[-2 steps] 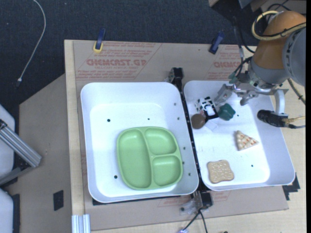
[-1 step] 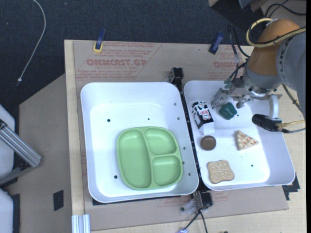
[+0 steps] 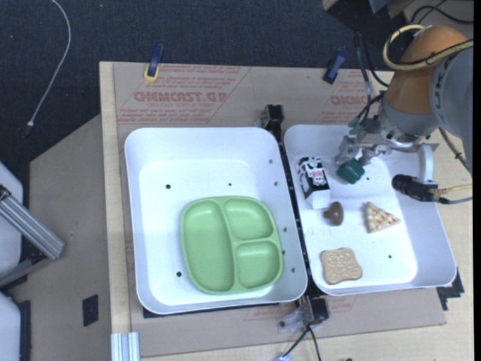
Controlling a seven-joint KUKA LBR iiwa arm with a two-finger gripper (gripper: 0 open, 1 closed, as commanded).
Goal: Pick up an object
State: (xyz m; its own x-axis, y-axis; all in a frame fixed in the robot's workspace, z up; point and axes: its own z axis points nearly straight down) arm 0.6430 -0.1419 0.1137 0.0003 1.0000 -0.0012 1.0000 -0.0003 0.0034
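Teal object point(image 3: 349, 173), a small rounded piece, sits in the upper part of the right bin point(image 3: 409, 258), directly under the gripper point(image 3: 355, 159) and touching or nearly touching its tip. From the camera view I cannot tell whether the claw is apart or closed, nor whether the teal piece is actually caught in it or merely lying below it on the bin floor.

That doubt is the main risk. If the grip is shallow or off-centre on a rounded shape, the piece could squirt out sideways when the arm lifts. I judge it would probably roll toward the black-and-white toy point(image 3: 312, 176), which stands just beside it against the wall shared with the left bin point(image 3: 154, 201).

A second risk is crowding. A descent slightly off line could nudge that toy, or push the teal piece into it, and spoil the grasp.

The brown lump point(image 3: 333, 213), toy pizza slice point(image 3: 380, 219) and cracker point(image 3: 340, 265) lie nearer the camera, apart from the gripper, and look safe from a straight lift. The green divided plate point(image 3: 229, 244) in the left bin is well clear.
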